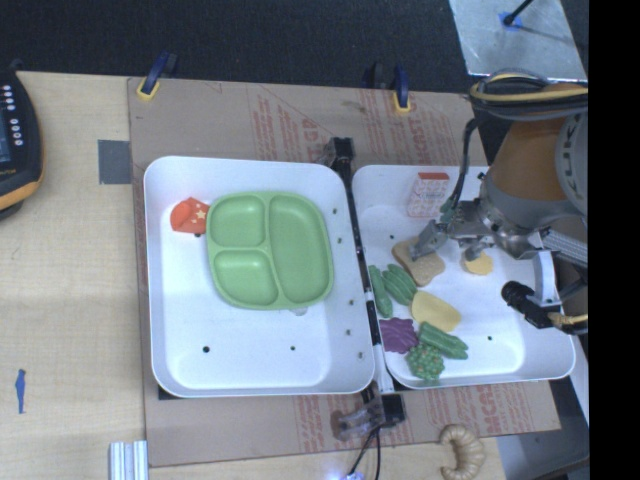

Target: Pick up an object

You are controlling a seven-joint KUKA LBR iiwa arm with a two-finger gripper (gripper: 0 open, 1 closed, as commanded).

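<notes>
Hovering low in the right bin [560, 363], gripper [428, 243] with fingers spread apart, nothing between them, tips just above a tan bread slice [418, 266]. Green pods [394, 284] and a yellow piece [436, 311] lie nearby. Left bin [180, 358] holds a green divided plate [270, 249].

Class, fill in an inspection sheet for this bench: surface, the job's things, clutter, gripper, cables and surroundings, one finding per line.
Surface: two white bins, left bin, right bin, on cardboard.
Job's things: toy foods in the right bin: tan slice, green pods, yellow piece, purple piece, broccoli.
Clutter: green divided plate and red piece in the left bin.
Gripper: gripper low over the tan slice; grasp unclear.
Cables: black cable at front edge.
Surroundings: blue clamps; handheld controller far left.
</notes>
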